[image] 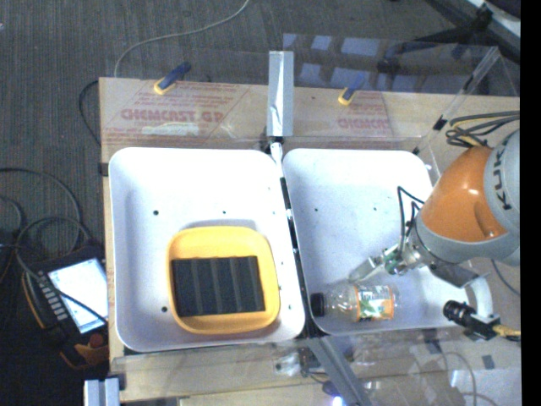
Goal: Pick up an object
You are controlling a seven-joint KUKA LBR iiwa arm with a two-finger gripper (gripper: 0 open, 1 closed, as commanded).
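Bench (211,112) with clear sheeting, two white bins side by side, left bin (135,184), right bin (355,184)

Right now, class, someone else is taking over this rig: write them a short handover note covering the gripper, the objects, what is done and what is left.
Gripper: low in the right bin, just above the bottle; the view does not settle whether it is open or shut.
Bottle: clear plastic, orange label, lying on its side at the right bin's front edge, cap toward the divider.
Yellow tray: flat in the left bin, untouched.
Done: nothing lifted.
Left: grasp and lift one object; the bottle is nearest.
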